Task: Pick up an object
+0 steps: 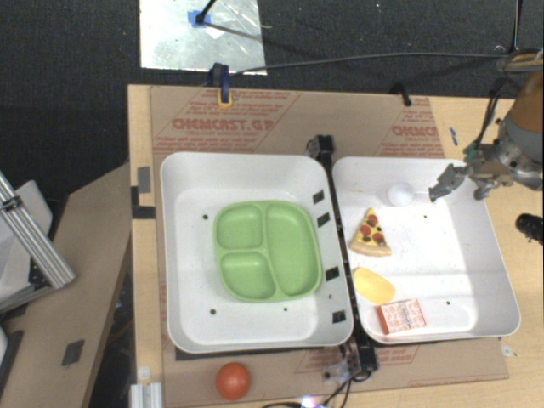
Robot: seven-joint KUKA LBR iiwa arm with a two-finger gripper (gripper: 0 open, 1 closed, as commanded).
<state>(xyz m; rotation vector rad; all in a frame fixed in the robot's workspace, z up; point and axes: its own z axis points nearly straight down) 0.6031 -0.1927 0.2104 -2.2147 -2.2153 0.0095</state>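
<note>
The right bin (476, 262) holds a white round object (399, 195), a toy pizza slice (371, 233), a yellow flat piece (374, 286) and a red-and-white packet (401, 316). My gripper (464, 185) hangs over the bin's far right part, to the right of the white object and apart from it. Its fingers (444, 182) are spread open and nothing sits between them. The pizza slice lies lower left of the gripper.
The left bin (183, 228) carries a green divided plate (267, 250). A red ball (233, 380) rests on the bench in front of the bins. Black clips (323, 147) join the bins along their shared edge. A shiny sheet (201, 22) lies at the back.
</note>
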